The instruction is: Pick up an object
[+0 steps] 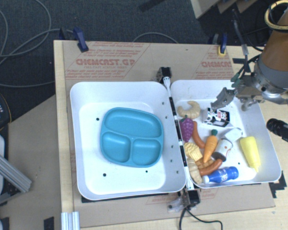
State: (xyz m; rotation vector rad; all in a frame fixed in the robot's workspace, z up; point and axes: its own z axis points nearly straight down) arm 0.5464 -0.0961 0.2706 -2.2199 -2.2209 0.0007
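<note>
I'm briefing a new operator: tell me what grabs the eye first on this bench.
The blue divided plate lying in the left bin stands out most. Next, the heap of toy food in the right bin, notably the yellow piece and carrot. The gripper hangs above that bin's far side.

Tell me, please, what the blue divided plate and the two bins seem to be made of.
The blue plate looks like molded plastic, matte with a soft sheen; its compartments have rounded edges. The left bin and the right bin look like thin, smooth white plastic with rounded rims. Probably, not certainly.
</note>
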